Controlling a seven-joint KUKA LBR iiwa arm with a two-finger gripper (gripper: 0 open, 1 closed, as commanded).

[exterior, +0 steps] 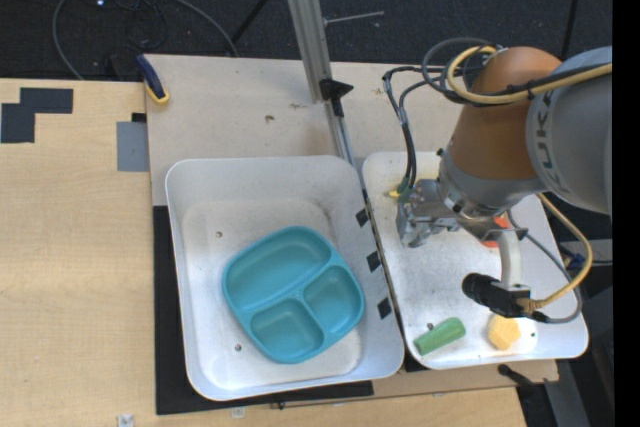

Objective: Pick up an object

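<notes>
While the pale wood desk is the biggest thing on show, the one grey arm with its orange band comes a close second, reaching in from the right. Next are two shallow white bins side by side: the left bin and the right bin. One teal plate with three compartments lies in the left bin. The right bin has one green block near its front edge and one yellow chunk just right of it, the two apart. The gripper sits over the right bin's far left part, well back from both pieces. Can't tell from this angle whether its grip is wide or narrow. The bins rest on a greyish board. One metal post stands behind them, and loose cables trail across a black floor.
</notes>
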